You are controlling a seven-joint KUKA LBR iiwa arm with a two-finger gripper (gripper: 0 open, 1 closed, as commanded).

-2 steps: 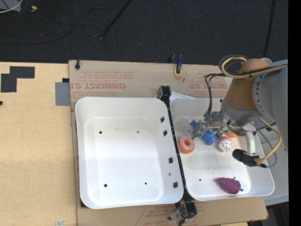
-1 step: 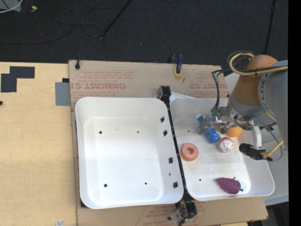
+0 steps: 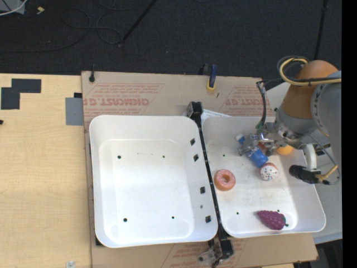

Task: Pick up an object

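1. Tool [image 3: 257, 144] sits low in the right bin [image 3: 312, 219], at its upper part, over a blue object [image 3: 257, 158]; grip state cannot be told (fingers blurred against clutter).
2. Donut [image 3: 225, 180] lies near the divider.
3. White ball [image 3: 269, 172] sits just beside the blue object.
4. Purple grapes [image 3: 271, 219] lie near the front rim.
5. Left bin [image 3: 100, 149] adjoins.

Four small things lie in the right bin [image 3: 312, 219], right of frame centre. A blue cylinder [image 3: 257, 158] lies tilted near its upper middle. Just lower right of it sits a white speckled ball-like piece [image 3: 269, 172]. A pink-orange doughnut [image 3: 225, 180] lies flat by the left wall. Purple grapes [image 3: 271, 219] rest near the lower edge.
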